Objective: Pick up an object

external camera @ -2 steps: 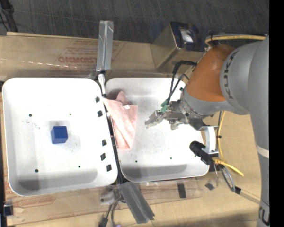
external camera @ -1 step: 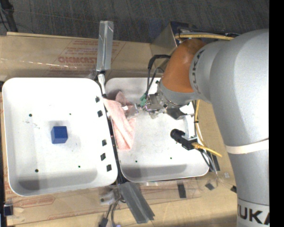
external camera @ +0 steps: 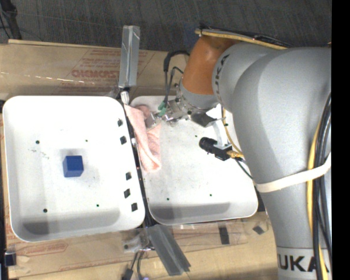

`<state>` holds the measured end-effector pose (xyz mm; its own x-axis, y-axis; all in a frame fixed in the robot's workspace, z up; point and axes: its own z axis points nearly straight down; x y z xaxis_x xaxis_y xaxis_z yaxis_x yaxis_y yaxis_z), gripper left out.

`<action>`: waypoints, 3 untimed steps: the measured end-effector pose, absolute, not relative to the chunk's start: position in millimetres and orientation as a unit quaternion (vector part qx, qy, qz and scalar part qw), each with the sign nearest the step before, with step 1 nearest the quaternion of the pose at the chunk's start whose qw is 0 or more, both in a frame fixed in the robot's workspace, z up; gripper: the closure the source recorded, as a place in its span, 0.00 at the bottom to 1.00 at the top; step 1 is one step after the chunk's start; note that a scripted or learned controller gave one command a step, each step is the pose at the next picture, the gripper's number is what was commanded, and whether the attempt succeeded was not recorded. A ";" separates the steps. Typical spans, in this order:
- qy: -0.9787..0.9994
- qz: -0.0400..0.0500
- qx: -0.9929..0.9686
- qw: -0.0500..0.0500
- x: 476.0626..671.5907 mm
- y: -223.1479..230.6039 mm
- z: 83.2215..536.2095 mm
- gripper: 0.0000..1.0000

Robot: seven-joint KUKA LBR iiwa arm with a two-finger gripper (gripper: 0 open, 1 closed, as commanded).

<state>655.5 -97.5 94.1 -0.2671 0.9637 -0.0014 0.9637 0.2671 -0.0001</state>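
The left bin (external camera: 23, 112) holds a small blue block (external camera: 73, 165), sitting alone on the white floor a little left of the bin's middle, well apart from every wall. A row of black clips (external camera: 128, 177) runs down the seam where the two bins meet. Just past that seam, in the right bin (external camera: 192, 206), a pink cloth (external camera: 147, 139) lies crumpled along the left wall, reaching from the far left corner down toward the bin's middle. The gripper (external camera: 166, 114) sits low at the cloth's upper end, right at its edge; I cannot tell how far apart it stands or whether it has any cloth in it. Behind it the grey arm (external camera: 280, 115) with its orange band (external camera: 201, 66) covers the right side of the desk (external camera: 64, 60).
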 end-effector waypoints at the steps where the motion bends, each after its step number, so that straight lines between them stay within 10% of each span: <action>1: 0.819 0.000 0.574 0.001 612.8 -98.9 94.7 0.00; 2: 0.808 0.000 0.589 0.000 652.7 -107.2 95.8 0.00; 3: 0.830 0.000 0.558 0.002 597.6 -99.5 94.8 0.00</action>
<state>597.6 -99.5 94.8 -0.3762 0.9265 -0.0023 0.9265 0.3762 0.0023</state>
